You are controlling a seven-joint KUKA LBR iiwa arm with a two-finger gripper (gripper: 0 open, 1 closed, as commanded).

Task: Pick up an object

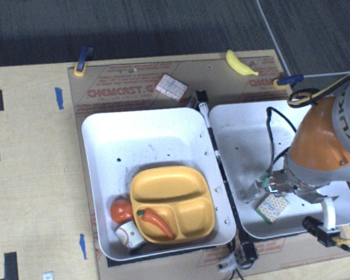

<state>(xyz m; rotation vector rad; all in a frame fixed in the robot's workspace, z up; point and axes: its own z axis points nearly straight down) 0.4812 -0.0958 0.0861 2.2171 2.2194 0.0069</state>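
Note:
In the right bin, a small flat block with a pale checked pattern and a green edge lies on the floor near the front wall. My gripper hangs just above and behind it, low over the bin floor, and the grey wrist with its orange band covers the bin's right half. In the left bin, a yellow divided plate carries an orange-red toy pepper. A red ball and a white and orange ball sit beside the plate's left edge.
Behind the bins, on the cardboard sheet, lie a checked block and a yellow banana. Clamps hold the sheet at the back left and back right. Cables loop from the arm over the right bin.

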